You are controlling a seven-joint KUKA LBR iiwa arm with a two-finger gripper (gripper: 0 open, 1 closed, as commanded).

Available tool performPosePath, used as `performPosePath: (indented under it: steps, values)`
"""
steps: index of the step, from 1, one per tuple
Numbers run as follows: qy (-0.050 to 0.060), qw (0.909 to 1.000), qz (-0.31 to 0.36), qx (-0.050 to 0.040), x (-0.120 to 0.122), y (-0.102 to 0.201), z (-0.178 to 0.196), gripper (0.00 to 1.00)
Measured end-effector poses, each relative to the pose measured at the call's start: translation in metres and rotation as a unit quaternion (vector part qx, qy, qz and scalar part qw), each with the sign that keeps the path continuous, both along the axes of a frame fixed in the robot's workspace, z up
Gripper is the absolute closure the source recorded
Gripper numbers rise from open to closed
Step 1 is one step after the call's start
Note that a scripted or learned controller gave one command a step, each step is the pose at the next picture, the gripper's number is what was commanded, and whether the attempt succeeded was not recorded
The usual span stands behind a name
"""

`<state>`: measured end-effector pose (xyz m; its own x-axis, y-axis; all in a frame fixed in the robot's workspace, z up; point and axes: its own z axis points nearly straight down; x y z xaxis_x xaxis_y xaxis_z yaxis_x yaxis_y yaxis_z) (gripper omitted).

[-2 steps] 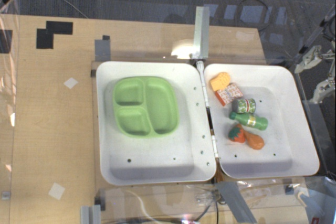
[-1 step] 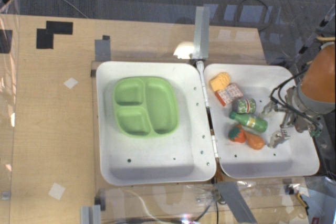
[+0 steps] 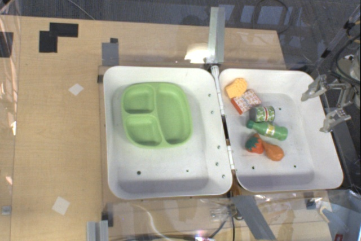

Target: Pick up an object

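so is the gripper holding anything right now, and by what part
Nothing is held. The open gripper sits at the right bin's right edge, apart from the small toy items clustered toward that bin's left.

No words or numbers can be read here. The small red and white box (image 3: 246, 101) in the right bin (image 3: 304, 175) has some print on it, and so does the little green can (image 3: 262, 114), but the print is too small and blurry to read.
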<state>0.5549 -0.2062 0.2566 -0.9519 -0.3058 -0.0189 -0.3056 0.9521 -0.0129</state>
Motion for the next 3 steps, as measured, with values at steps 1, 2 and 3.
performPosePath:
  steps: [1,2,3]
  values:
    - [0.012,0.9980,-0.062,0.0054,-0.039,0.002,-0.127,0.00]
    - [0.003,0.9498,-0.313,0.0070,-0.045,0.011,-0.167,0.00]
    - [-0.003,0.9594,-0.282,0.0061,-0.017,0.002,-0.020,0.00]
